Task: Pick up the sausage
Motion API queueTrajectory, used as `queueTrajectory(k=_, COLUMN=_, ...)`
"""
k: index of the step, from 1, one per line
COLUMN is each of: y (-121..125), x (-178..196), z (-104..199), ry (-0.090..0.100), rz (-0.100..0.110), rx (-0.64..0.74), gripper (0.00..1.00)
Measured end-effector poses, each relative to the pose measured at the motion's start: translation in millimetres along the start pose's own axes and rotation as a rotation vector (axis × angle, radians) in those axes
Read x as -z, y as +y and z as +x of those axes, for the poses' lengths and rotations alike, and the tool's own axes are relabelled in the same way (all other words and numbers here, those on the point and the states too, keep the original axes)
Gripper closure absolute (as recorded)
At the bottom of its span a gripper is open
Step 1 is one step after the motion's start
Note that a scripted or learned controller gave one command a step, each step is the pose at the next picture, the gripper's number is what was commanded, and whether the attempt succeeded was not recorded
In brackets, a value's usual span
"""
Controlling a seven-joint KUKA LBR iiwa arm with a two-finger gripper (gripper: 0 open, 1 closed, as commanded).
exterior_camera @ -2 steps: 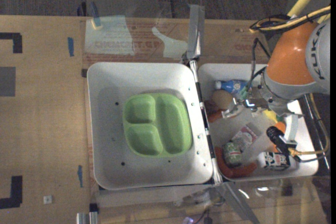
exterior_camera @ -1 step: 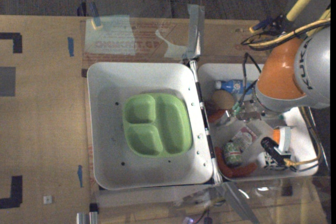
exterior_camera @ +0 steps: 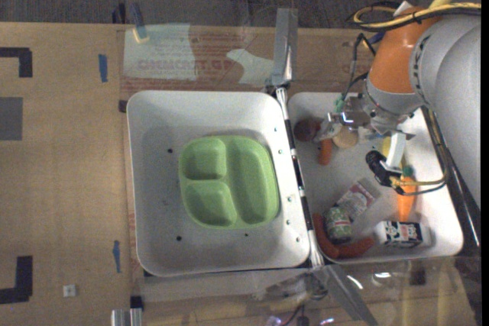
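Well — no label legible; sausage (exterior_camera: 345,246) at right bin's (exterior_camera: 451,240) near edge; pincer (exterior_camera: 345,121) state unclear.

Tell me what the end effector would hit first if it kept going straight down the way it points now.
Probably the small orange piece or the tan round item beneath the end effector at the right bin's far end, not the sausage; depth is unclear.
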State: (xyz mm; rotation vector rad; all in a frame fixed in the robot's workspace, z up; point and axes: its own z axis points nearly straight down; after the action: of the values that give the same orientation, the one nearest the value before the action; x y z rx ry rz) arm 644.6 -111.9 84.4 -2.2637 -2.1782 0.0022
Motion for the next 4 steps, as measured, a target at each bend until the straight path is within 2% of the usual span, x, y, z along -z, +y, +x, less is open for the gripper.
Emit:
queueTrajectory(k=1, y=0, x=8, z=1, ry=0.000, rz=0.004, rx=0.001, gripper=1.00)
queueTrajectory(k=2, y=-69, x=182, z=31, ry=0.001, rz=0.003, rx=0.266, gripper=1.00)
queueTrajectory(k=3, y=-42, x=97, z=92, ry=0.002, rz=0.006, rx=0.350, gripper=1.00)
queueTrajectory(k=4, y=-17, x=120, z=57, ry=-0.002, rz=0.004, rx=-0.347, gripper=1.00)
